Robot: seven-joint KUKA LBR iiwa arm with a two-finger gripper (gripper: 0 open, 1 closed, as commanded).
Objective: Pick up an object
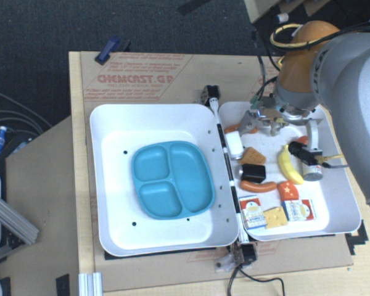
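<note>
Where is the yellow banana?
The yellow toy banana lies in the right white bin, under the grey arm, just above the small red block and right of the brown wedge.

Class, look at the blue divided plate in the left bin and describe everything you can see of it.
The blue divided plastic plate is a rounded rectangle with raised ridges splitting it into three compartments: two smaller ones on one side and a longer one beside them. It looks smooth, matte and holds nothing. It lies flat, slightly rotated, near the middle of the left shallow white bin, resting on the bin floor and apart from its walls.
</note>
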